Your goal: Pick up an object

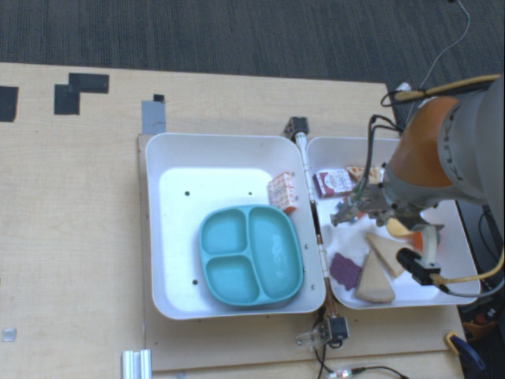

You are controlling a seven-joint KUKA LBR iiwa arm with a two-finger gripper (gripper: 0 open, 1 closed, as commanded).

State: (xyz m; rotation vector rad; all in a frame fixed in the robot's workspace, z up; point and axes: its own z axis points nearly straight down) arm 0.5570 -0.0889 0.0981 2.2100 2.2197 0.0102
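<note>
A: What could we pick up here?

B: The right bin [465,287] holds several things: a maroon packet [332,181] near its far left corner, a purple piece [345,270] by the left wall, a tan wedge [378,273] just beside that, and something yellow and orange [404,228] near the wedge's top.

A: And the gripper [353,208]?

B: We see it low over the right bin, between the packet and the purple piece. We cannot tell how its claw stands; it is too dark and small to read. We see nothing gripped.

A: The arm [442,144]?

B: It comes in from the right, grey with the orange band, covering the bin's far right part.

A: And the left bin [170,235]?

B: A teal divided plate [251,253] lies at its near right, three compartments. A small white and orange packet [283,191] sits by the right wall, just beyond the plate. Both bins stand on a wooden bench [71,235].
</note>
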